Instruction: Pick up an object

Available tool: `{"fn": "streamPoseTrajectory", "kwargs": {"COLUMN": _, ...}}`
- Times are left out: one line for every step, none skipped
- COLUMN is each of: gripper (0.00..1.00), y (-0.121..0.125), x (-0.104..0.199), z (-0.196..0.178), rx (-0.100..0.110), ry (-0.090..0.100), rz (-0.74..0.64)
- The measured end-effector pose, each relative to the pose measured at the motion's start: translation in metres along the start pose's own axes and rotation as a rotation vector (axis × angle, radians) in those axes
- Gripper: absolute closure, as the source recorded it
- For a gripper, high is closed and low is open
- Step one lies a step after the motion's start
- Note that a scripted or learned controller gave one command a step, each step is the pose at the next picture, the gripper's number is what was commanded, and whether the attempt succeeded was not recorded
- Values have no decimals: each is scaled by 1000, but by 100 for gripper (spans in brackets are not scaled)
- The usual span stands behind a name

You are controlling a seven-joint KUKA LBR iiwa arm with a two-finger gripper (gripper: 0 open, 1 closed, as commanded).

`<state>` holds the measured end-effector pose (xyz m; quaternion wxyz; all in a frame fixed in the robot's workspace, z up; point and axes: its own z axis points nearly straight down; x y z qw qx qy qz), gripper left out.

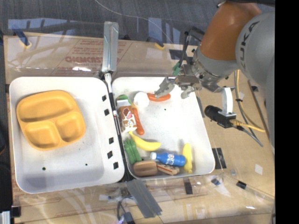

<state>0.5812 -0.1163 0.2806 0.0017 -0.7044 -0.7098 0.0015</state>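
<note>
Two white bins sit side by side on the bench. Over in the left bin (28, 171) we have a single item: a yellow divided tray (50, 119), three compartments, lying flat toward the upper part of the bin, with bare white floor below it.

The right bin (198, 125) is where the crowd is. Along its left wall, from the top: a small green piece (122, 98), a white round object (140, 99) just beside it, then a little carton with a printed face (126, 118) and an orange carrot-like stick (138, 123) touching its right side. Lower down, a banana (145, 143) curves across, a green vegetable (131, 151) lies beside the wall, and at the bottom edge there's a brown bun-like item (145, 168), a hot dog (168, 170), a blue and white bottle (170, 159) lying on its side, and a second small yellow piece (187, 157) standing at the right of that cluster.

Now the arm, reaching in from the right, orange band up high. The gripper (175, 88) hangs over the upper part of the right bin, fingers spread apart, and just below the left finger (163, 88) lies an orange-red curved object (159, 96) against the bin floor. It is at the fingertip, not clearly between the two fingers, so no hold that I can confirm.
</note>
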Motion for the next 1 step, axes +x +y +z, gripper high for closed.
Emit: {"fn": "streamPoseTrajectory", "kwargs": {"gripper": 0, "y": -10, "x": -27, "z": 126, "rx": 5, "ry": 1, "rz": 262}}
